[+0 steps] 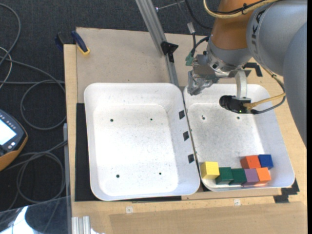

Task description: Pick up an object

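Starting at the far left, black cables loop over dark carpet [34, 57], and a handheld device with an orange edge [7, 138] lies at the frame's border. A brown bench [122, 52] comes next, with a blue-and-yellow clamp [80, 42] on its upper left corner. On the bench sits the left white bin [92, 130], its speckled floor bare apart from a few small dark dots. A grey metal bar [156, 28] slants down from the top toward the place where the two bins meet, and small black clips [185, 135] mark that shared edge. The right white bin [278, 145] holds a cluster of small blocks along its near edge: a yellow block [210, 169] furthest left, then a dark green block [225, 174] and a second green block [238, 175], a purple block [251, 176], a red-orange block [252, 162], an orange block [263, 174], and a blue block [265, 160] at the right end, all touching or nearly touching. The gripper [199, 84] hangs over the far left corner of the right bin, well apart from the blocks, with nothing visible between its fingers; how wide they stand I cannot tell. Above it rises the orange band [239, 13] and the grey arm [287, 38], and a small black unit [233, 103] on a cable sits just right of the gripper.
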Controlling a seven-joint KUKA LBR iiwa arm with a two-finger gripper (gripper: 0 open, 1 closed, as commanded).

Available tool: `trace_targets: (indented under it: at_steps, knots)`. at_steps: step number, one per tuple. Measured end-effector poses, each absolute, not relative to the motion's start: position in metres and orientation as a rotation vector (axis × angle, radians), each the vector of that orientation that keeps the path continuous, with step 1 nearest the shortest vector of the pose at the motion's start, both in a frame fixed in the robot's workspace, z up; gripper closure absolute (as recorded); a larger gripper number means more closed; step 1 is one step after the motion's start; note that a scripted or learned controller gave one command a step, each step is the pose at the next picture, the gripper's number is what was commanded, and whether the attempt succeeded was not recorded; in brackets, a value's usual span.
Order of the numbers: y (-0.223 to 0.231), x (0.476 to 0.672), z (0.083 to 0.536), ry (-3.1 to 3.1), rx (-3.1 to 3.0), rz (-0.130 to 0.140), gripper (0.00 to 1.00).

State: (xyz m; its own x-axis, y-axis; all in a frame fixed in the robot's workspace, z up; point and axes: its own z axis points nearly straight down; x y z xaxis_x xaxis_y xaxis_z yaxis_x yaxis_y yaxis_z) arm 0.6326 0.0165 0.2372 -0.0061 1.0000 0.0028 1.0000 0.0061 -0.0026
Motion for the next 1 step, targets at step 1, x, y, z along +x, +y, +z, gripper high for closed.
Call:
trace_targets:
  at_steps: [1]
  knots:
    - [0.0787, 0.6446, 0.2407, -2.230, -2.212, -0.007, 1.00]
